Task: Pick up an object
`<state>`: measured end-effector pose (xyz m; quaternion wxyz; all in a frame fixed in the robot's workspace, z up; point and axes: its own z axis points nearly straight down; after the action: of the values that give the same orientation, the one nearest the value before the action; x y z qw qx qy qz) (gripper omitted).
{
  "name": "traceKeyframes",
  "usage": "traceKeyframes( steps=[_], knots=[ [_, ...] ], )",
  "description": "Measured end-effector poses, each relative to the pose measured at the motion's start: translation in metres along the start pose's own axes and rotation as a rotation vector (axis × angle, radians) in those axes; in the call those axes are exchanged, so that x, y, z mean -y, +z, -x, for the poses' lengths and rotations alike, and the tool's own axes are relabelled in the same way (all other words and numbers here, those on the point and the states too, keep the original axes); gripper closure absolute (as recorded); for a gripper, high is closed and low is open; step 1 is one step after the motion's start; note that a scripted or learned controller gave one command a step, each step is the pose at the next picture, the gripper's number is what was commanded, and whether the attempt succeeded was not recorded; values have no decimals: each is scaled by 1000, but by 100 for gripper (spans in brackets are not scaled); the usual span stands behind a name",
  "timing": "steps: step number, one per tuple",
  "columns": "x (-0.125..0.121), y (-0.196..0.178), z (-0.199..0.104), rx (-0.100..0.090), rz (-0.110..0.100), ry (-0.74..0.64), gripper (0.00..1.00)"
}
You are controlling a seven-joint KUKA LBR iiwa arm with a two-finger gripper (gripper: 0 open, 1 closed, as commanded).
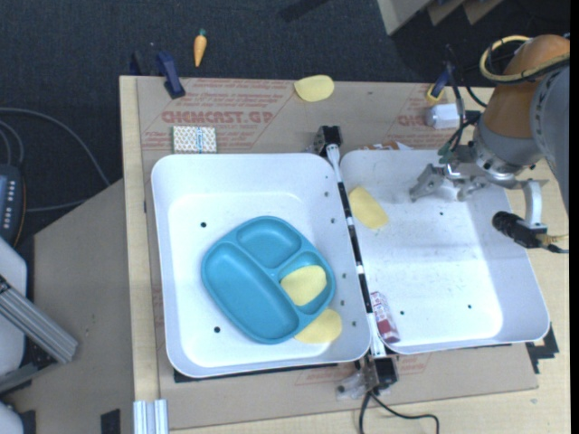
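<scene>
On the counter [226,120] two bins are set side by side, the right bin [452,269] entered by the arm [520,107], whose pincer [450,181], spread wide and empty, is poised near the chip [367,207], seemingly for grasping.

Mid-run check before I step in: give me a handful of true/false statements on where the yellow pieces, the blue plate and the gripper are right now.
1. The blue divided plate lies in the left bin. True.
2. A yellow piece rests in one of the plate's compartments. True.
3. The gripper is over the left bin. False: it is over the upper part of the right bin.
4. The right bin holds a yellow piece near its left wall. True.
5. The gripper holds that yellow piece. False: the piece lies apart from it, to its left in the camera view.
6. The small carrot-like thing lies inside a bin. False: it lies on the dark floor beyond the board.
</scene>
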<state>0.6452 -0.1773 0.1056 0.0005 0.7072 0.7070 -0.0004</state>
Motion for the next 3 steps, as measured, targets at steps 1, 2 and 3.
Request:
traceKeyframes(
  steps=[1,2,3],
  knots=[
    [93,21,-32,-2,-2,0,0],
    [58,-11,-73,-1,1,-1,0],
    [167,21,-68,-2,-2,0,0]
  ],
)
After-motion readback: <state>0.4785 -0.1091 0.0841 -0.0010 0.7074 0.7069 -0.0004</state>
